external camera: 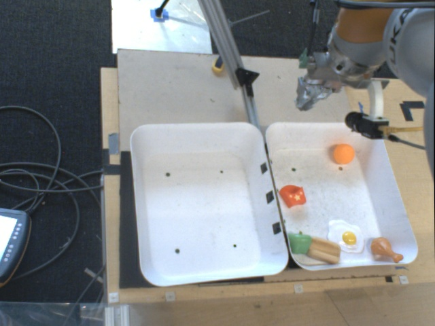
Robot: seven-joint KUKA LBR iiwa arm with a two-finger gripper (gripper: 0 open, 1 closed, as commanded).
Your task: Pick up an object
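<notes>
Likely a robotics lab: loose cables (41, 175), a teach pendant (10, 240), taped bench (177, 80).

The arm (380, 19) runs off the top and right edges, so only its wrist end shows. Whether the jaws of the gripper (311, 94) stand apart or together is too blurred to tell. A handheld screen (10, 240) is cut by the left edge. The slanted metal pole (224, 36) leaves through the top edge, hiding a strip of worktop (177, 87) behind it.
</notes>
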